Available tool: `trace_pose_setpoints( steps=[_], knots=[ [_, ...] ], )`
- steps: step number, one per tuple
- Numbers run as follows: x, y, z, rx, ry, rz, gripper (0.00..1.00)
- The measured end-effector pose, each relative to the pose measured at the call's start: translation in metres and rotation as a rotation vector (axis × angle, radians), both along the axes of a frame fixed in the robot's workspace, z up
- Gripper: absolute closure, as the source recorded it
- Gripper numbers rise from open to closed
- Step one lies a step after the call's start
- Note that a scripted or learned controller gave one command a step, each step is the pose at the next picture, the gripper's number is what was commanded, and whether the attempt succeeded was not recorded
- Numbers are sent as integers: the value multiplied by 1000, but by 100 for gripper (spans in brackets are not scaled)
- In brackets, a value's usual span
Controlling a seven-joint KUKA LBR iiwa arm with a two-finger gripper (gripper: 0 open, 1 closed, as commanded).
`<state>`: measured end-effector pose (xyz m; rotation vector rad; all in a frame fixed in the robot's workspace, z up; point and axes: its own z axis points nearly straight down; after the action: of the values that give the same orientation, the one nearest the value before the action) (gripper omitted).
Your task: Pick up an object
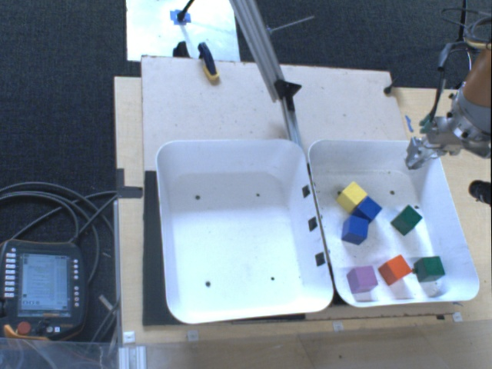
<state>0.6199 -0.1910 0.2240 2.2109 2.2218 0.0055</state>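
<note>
The gripper (pixel 416 157) hangs over the far right corner of the right bin (pixel 453 206), at the end of the grey arm (pixel 473 106) that comes in from the right edge. Whether it is spread or closed cannot be told at this size, and no block is seen in it.

From the left: a handheld control pad (pixel 42 287) with a screen lies on the dark floor, its black cables (pixel 54 198) looping off behind it. The left bin (pixel 231 229) sits on the bench just beside the right one, their rims touching along the middle. A metal pole (pixel 257 37) slants down from the far side toward the gap between them.

The blocks all lie in the right bin. A yellow block (pixel 352 196) touches a blue block (pixel 369 208), with a second blue block (pixel 354 230) just near of them. A purple block (pixel 361 279) sits by the near rim, an orange block (pixel 395 270) just right of it. A green block (pixel 406 220) lies further right, apart from the rest, and another green block (pixel 429 268) rests near the near right corner. The gripper is well apart from all of them.
</note>
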Motion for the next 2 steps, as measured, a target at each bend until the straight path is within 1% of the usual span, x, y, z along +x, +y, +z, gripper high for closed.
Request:
trace_pose_setpoints(
  steps=[1, 2],
  knots=[
    [1, 0, 26, 0, 2, 0, 100],
    [7, 58, 36, 4, 3, 6, 100]
  ],
)
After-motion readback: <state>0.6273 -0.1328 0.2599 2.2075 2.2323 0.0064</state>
